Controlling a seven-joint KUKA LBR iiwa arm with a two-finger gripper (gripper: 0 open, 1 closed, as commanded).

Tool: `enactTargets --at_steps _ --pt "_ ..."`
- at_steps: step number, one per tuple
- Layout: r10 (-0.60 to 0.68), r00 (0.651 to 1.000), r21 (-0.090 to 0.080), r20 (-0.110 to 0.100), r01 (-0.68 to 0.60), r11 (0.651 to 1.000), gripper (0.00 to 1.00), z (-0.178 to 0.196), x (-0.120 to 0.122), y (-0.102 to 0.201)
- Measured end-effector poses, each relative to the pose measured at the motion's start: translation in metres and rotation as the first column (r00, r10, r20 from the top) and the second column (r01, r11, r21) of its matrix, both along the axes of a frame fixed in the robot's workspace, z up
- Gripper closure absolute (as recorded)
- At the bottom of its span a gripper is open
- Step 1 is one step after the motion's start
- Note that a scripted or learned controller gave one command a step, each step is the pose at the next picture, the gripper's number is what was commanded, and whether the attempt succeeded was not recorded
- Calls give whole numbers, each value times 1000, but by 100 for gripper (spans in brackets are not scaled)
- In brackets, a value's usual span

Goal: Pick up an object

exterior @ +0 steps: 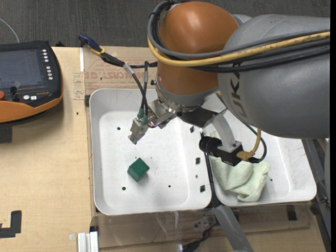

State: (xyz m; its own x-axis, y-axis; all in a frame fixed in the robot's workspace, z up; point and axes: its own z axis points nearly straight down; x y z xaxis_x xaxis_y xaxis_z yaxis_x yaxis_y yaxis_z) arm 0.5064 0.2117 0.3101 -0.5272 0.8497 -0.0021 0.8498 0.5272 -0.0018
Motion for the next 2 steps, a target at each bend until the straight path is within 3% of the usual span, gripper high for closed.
enactTargets --at_steps 1,2 --pt "79 997 1 -4 -79 997 0 -170 -27 -20" --pt "4 1000 1 -1 -4 1000 0 -219 -18 3"
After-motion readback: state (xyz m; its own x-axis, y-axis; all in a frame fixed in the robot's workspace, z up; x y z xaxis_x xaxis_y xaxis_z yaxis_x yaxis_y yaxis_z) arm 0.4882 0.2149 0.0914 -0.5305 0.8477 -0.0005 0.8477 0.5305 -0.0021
